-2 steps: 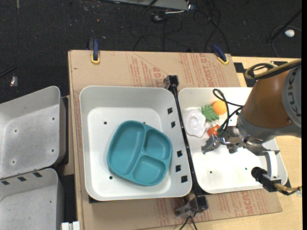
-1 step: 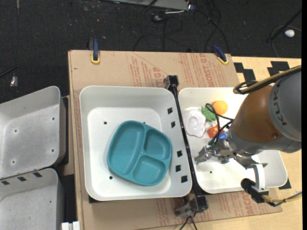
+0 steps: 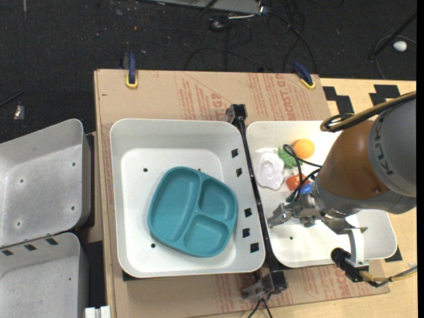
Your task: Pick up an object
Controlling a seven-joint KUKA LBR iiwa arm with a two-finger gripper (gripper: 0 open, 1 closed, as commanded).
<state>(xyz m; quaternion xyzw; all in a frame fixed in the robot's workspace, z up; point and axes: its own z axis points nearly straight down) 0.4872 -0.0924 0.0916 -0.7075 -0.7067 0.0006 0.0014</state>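
Observation:
My gripper [image 3: 289, 214] hangs low over the right bin [image 3: 377, 240], near its left wall, below the orange-banded wrist. Just behind it, several small objects are clustered in the bin: an orange ball [image 3: 304, 148], a green piece [image 3: 287, 156], a white crumpled object [image 3: 268, 168], a red piece [image 3: 293, 181] and a blue piece [image 3: 304, 189]. The blue piece lies right at the gripper's upper edge and is partly hidden by the arm. I see nothing clearly held.
The left bin [image 3: 132, 177] holds a teal divided plate [image 3: 193, 211]. A black divider [image 3: 250, 177] runs between the bins. The arm's bulk [image 3: 361, 171] covers the right bin's right half. White lids [image 3: 40, 177] lie at far left.

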